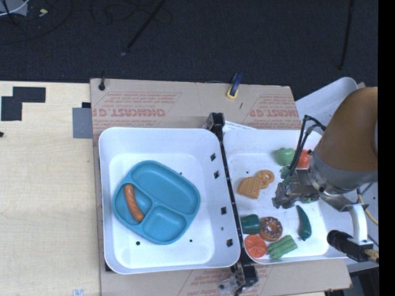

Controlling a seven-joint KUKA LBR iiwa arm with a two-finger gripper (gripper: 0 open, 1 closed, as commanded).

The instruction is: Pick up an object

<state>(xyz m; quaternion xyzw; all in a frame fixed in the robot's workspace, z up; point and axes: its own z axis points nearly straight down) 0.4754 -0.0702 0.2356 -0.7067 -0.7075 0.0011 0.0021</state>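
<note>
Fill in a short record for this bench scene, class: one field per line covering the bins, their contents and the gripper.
left bin: shallow white bin holding a blue divided plastic tray
on tray: orange toy sausage in its left compartment
right bin: shallow white bin with toy food
right bin items: tan waffle, small pretzel, chocolate doughnut, dark green pepper, orange-red tomato slice
gripper: two-finger gripper low over the right bin, right of the waffle
grasp: cannot tell

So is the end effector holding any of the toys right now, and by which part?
Cannot be told: the end effector hangs low over the right white bin, its tip too dark to read.
</note>
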